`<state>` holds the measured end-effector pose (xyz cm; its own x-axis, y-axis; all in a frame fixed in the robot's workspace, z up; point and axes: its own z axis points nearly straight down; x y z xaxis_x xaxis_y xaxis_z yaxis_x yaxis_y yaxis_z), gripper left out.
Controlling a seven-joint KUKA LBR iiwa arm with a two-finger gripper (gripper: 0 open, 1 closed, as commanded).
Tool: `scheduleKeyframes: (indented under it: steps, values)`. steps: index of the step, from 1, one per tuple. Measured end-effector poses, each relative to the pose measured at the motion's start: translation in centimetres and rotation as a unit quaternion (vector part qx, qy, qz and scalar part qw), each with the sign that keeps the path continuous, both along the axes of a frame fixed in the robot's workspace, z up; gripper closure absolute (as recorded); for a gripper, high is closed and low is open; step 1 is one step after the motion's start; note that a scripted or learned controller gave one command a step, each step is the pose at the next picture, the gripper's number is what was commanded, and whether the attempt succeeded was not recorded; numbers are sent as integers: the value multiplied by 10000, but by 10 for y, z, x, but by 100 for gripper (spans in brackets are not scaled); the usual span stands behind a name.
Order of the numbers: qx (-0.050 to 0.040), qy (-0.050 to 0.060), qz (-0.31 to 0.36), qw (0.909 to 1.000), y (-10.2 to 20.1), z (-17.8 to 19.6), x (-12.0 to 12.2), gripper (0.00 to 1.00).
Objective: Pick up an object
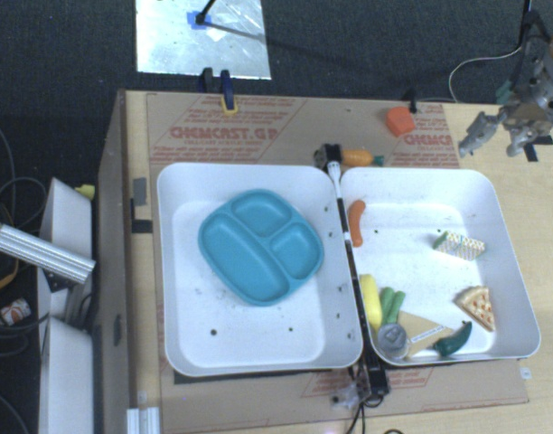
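My gripper hangs at the far right, above the bench and beyond the back right corner of the right bin. Its fingers stand open with nothing between them. In that bin lie an orange sausage by the left wall, a white and green patterned piece, a pizza slice, a green pepper, a yellow banana, green pods and a grey round lid. All of them lie well below and left of the gripper.
The left bin holds a blue sectioned plate. On the bench behind the bins sit an orange block and a small carrot. A blue clamp grips the bench's back edge.
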<state>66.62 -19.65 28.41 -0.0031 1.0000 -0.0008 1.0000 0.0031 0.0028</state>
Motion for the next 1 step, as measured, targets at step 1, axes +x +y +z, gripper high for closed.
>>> scheduleKeyframes:
  steps: [1]
  values:
    - [9, 20, 8, 10000, 64, -135, -54, 0]
